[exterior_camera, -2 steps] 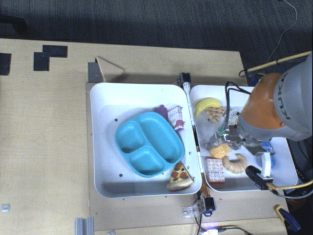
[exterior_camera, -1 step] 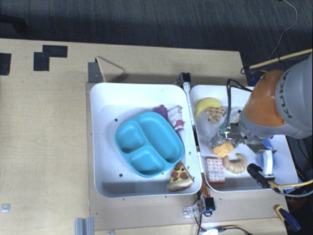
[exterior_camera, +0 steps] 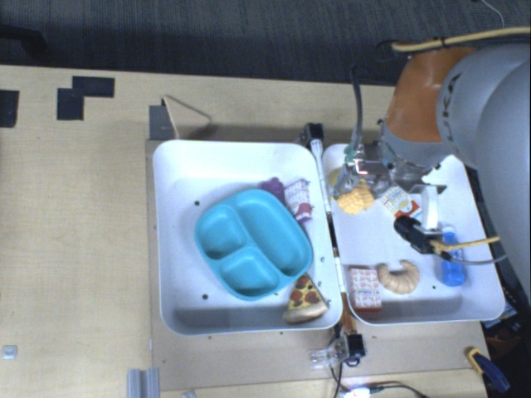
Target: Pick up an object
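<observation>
Hovering over one yellow toy (exterior_camera: 355,199), the gripper (exterior_camera: 365,171) has an unclear grip state.

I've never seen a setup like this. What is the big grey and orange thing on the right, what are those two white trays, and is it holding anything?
The big grey and orange shape is a robot arm, reaching in from the right. The picture comes from one fixed camera above the bench, looking down at a slant. At the arm's end is a two-finger gripper, a simple mechanical hand, hanging low over the far left corner of the right bin. I cannot tell whether its fingers are open or holding anything.

The bins are shallow white trays. The left bin holds a blue divided plate, a toy pizza slice and a small purple packet. The right bin holds a yellow toy right below the gripper, a croissant, a pink wafer-like block and a blue item.
</observation>
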### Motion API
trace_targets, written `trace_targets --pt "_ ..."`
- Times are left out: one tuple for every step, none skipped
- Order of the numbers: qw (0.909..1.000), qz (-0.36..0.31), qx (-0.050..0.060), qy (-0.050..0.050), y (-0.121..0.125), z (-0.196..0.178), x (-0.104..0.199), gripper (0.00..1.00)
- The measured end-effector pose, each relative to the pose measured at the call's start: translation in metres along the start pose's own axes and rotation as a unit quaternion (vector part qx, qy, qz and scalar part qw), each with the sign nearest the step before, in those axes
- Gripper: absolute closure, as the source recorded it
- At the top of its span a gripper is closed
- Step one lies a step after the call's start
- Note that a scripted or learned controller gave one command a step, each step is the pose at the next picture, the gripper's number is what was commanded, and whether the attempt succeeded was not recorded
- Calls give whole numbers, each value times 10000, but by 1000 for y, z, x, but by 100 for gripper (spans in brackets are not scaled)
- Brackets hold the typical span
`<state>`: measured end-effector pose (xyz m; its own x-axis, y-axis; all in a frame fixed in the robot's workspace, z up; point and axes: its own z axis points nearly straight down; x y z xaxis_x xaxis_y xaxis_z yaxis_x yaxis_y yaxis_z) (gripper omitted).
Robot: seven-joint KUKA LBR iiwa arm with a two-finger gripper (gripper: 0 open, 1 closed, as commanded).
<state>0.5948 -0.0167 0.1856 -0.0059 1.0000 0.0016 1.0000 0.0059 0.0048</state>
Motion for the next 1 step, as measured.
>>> trace_targets --pt "10000 -9 4 1 55 -40 82 100"
